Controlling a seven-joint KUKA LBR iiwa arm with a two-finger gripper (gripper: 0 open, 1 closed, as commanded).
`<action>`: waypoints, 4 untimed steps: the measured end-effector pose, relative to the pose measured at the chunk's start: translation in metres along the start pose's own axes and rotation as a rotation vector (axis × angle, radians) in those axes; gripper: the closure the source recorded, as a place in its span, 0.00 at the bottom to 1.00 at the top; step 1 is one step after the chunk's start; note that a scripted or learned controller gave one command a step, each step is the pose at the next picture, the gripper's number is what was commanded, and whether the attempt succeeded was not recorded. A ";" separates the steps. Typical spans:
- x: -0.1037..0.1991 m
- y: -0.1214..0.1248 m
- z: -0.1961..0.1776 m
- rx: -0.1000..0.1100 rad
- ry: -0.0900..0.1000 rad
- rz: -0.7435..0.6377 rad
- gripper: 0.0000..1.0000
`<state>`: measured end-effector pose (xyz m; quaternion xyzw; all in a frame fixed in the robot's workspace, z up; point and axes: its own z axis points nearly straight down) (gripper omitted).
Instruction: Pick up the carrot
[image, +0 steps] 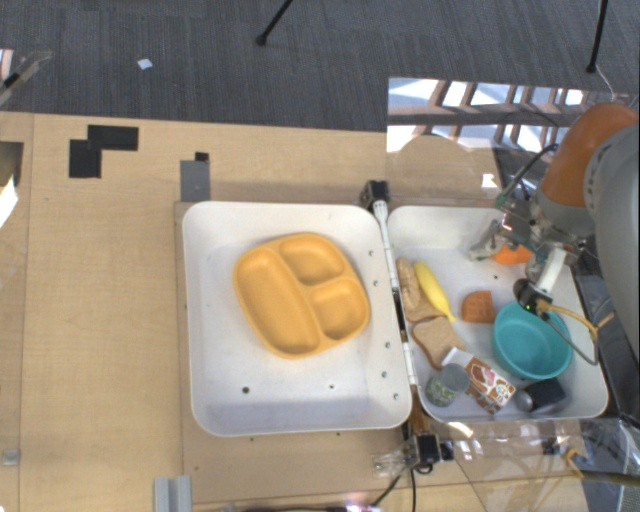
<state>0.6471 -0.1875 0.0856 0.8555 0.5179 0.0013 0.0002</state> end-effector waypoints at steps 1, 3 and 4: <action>0.003 0.020 -0.011 0.008 -0.004 0.190 0.00; -0.007 -0.002 -0.013 -0.004 0.004 0.249 1.00; -0.007 -0.002 -0.012 -0.003 0.004 0.248 0.00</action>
